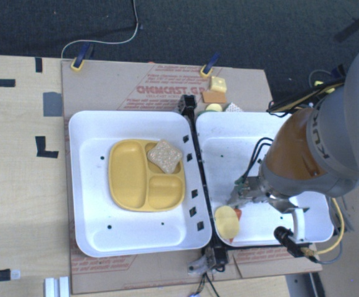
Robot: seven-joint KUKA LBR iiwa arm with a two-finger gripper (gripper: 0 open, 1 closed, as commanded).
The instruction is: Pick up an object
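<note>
— Where is the gripper [240, 198]?

— Low in the right bin [228, 142], near its front left corner. The grey arm [327, 147] with its orange band [293, 150] reaches in from the right and covers most of that bin.

— Is the pincer released or clenched?

— I cannot tell. The wrist hangs over it and the tip is a small dark blur from this slant.

— Does it hold or touch anything?

— Nothing is seen between its tips. A pale yellow object [227, 221] lies on the bin floor just below and left of it, close beside a small red spot [238, 214]. The yellow object may be touching the tip, but the view is too poor there to be sure.

— And the other bin?

— The left bin [86, 166] holds a yellow divided tray [130, 178]. A speckled tan square, like a sponge [164, 156], sits tilted on the tray's upper right compartment.

— Anything outside the bins?

— A few small blocks [216, 91], yellow and orange, lie on the cardboard sheet [130, 91] behind the right bin. Black clips [191, 159] run down the seam between the two bins.
</note>
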